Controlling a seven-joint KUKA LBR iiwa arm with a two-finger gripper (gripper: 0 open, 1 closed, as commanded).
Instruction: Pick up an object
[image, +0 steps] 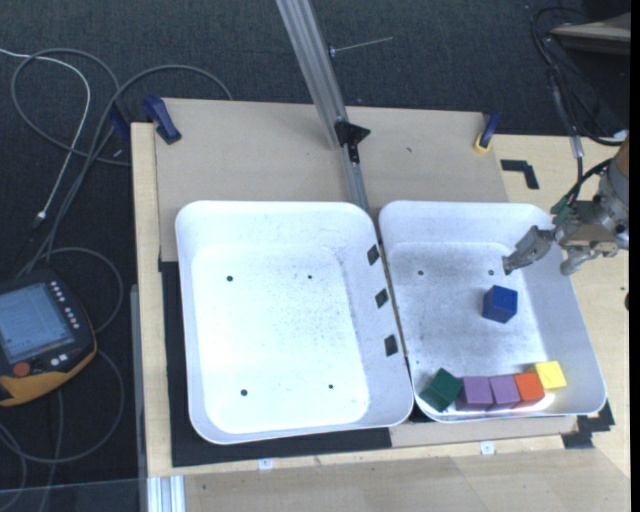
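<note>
Camera view, from above at a slant. Blue cube (500, 303) lying loose on the floor of the right bin (440, 225), towards its outer side, tilted a little. Nearer the camera from the cube, lined up along the bin's front wall: green block (441, 388), purple block (478, 391), second purple block (504, 390), orange block (529, 386), yellow block (551, 376), touching in a row. Up and to the right of the cube, above the bin's far right rim: gripper (545, 256), fingers spread apart, nothing between them, well clear of the cube. Left of the cube, past the shared divide: left bin (200, 230). Far left, off the bench: teach pendant (38, 335).
</note>
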